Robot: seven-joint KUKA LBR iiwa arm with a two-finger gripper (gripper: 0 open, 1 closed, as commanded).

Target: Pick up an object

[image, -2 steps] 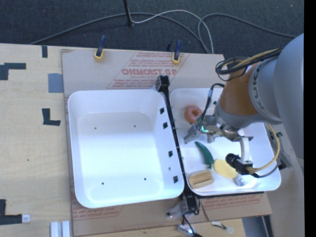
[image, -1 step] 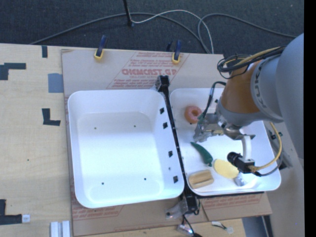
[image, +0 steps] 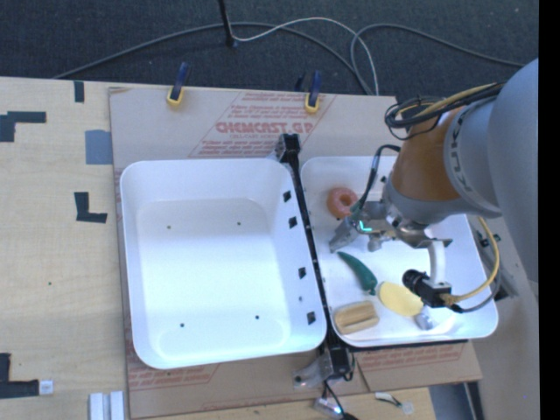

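Note:
My gripper (image: pixel 358 240) hangs low over the middle of the right bin (image: pixel 468 326), its two fingers spread apart and open, with nothing between them. Just beyond it, toward the back of the bin, lies an orange-pink ring (image: pixel 340 202). A green curved piece (image: pixel 360 270) lies directly in front of the fingertips. Further toward the bin's front sit a yellow rounded object (image: pixel 398 300) and a tan block (image: pixel 356 317). A small grey item (image: pixel 424 321) rests near the front right corner.
The left bin (image: pixel 140 234) stands beside the right one, with a black divider clip strip (image: pixel 302 234) running between them. The arm's grey body (image: pixel 490 156) and its cables (image: pixel 477 269) cover the right bin's right side. Two clamps (image: pixel 178 90) hold the board's far edge.

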